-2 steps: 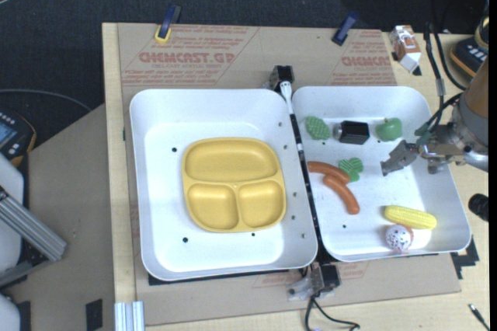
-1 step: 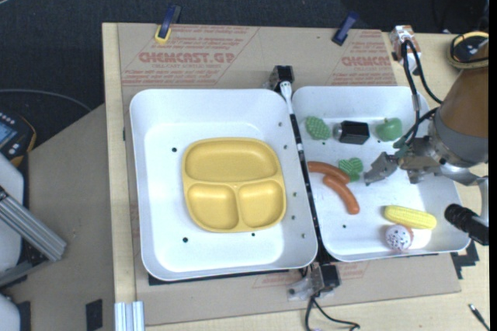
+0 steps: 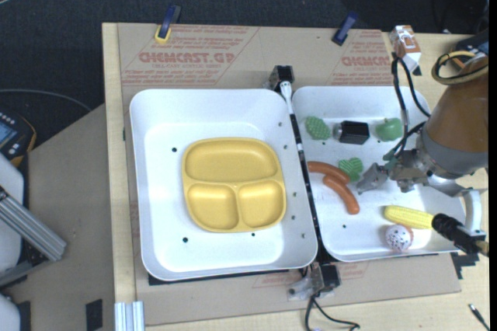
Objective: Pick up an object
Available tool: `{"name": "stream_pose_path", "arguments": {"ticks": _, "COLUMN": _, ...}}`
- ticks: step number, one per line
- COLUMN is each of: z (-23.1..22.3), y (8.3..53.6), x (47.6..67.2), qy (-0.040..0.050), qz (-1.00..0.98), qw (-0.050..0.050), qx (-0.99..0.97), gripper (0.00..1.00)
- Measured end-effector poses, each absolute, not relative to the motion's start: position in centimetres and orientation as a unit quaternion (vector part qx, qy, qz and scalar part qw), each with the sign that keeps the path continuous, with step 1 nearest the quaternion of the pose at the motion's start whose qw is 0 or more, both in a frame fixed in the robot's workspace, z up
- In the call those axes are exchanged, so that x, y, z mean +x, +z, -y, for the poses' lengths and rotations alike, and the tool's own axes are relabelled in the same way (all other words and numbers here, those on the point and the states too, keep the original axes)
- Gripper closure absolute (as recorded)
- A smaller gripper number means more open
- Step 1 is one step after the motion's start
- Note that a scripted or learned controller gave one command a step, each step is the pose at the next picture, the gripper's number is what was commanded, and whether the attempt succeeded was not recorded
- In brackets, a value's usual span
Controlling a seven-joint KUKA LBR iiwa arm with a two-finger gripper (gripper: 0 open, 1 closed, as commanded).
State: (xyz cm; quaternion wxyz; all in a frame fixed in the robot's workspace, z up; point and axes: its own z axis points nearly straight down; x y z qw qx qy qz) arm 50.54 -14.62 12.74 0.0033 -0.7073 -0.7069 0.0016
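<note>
The right bin (image 3: 345, 232) holds several small items. An orange sausage (image 3: 335, 183) lies near its left wall, with a small green piece (image 3: 351, 165) just above it. Along the far side are a green leafy piece (image 3: 314, 127), a black block (image 3: 354, 132) and another green piece (image 3: 390, 129). A yellow corn cob (image 3: 409, 217) and a white speckled ball (image 3: 398, 238) lie at the near right. My gripper (image 3: 382, 174) hangs low over the middle of this bin, just right of the small green piece and above the corn. Nothing shows in its grasp.
The left bin (image 3: 151, 166) carries a yellow divided plate (image 3: 233, 183). The grey arm with its orange band (image 3: 462, 120) covers the right bin's right side. Black cables (image 3: 400, 100) hang over the bin's far right corner. Clamps sit between the bins.
</note>
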Motion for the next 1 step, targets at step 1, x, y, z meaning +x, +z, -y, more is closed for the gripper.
{"name": "stream_pose_path", "arguments": {"ticks": 1, "z": 14.56, "y": 8.21, "x": 50.47, "qy": 0.0010, "qz": 0.707, "qw": 0.002, "qx": -0.707, "gripper": 0.00}}
